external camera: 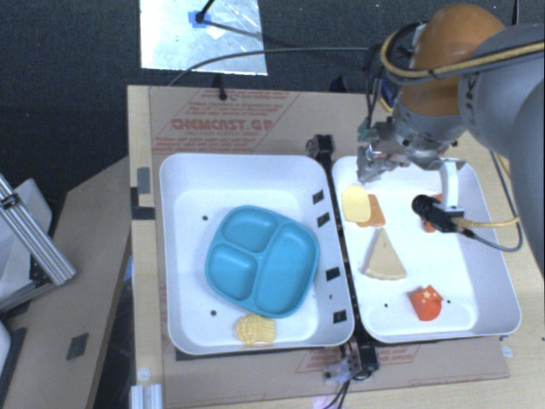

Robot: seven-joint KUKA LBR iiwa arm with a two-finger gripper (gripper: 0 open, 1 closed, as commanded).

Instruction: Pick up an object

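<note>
Corn, a small ridged yellow cob (255, 329), lies lowest in the frame, at the front edge of the left white bin (183, 228), just below a blue sectioned plastic plate (260, 261). In the right white bin (490, 271) on the desk, going upward: a red lumpy toy piece (426, 303), a tan wedge-shaped slice (383, 256), then a round yellow disc resting on an orange slab (358, 204). The jaws (372, 165) hang at the frame's upper right, directly above that disc; whether they are spread or closed cannot be told. The disc looks the nearest candidate, lying just below and slightly left of them.
</note>
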